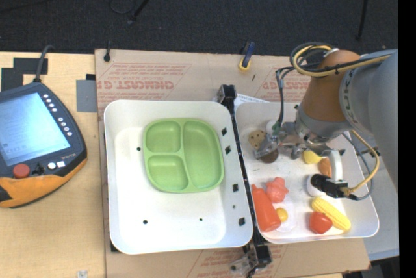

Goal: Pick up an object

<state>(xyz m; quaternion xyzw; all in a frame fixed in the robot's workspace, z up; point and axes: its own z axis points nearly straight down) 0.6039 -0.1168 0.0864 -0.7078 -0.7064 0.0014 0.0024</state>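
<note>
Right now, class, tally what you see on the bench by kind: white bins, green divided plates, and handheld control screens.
White bins: 2
Green divided plates: 1
Handheld control screens: 1
Total: 4

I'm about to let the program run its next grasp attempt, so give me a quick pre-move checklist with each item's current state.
1. Gripper over the right bin: ok, low near its upper left.
2. Finger state: cannot tell.
3. Object held: cannot tell.
4. Target nearby: ok, a brown item and a tan piece lie beside the gripper.
5. Other objects clear of the arm: ok, orange carrot, corn and red piece sit at the near side.
6. Green tray in left bin: ok, away from the action.
</note>
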